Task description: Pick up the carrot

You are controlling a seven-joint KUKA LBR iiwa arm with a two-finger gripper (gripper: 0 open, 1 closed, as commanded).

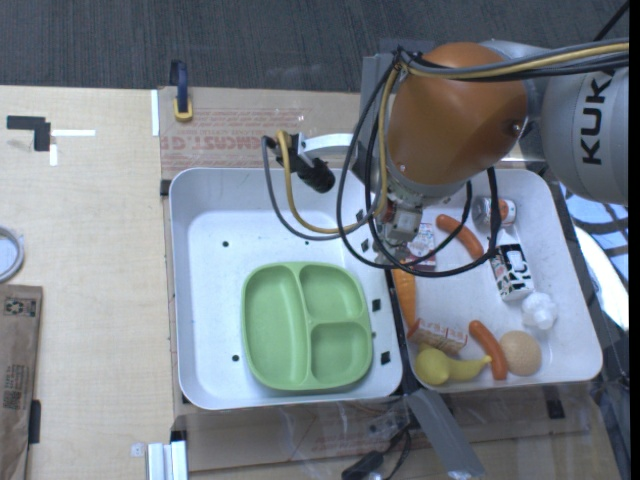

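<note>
The carrot (404, 294) is a long orange piece lying lengthwise against the left wall of the right bin (572, 298). Its upper end runs under the gripper. The gripper (400, 240) hangs directly over that end, below the big orange band of the arm (455, 113). The wrist and the cables hide the gripper's tip and the carrot's top.
A green divided plate (305, 325) lies in the left bin (200, 268). Around the carrot in the right bin are a wrapped bar (441, 334), a yellow fruit (448, 368), two reddish sausages (488, 346), a beige ball (520, 353), a black-and-white bottle (511, 272) and a small can (496, 210).
</note>
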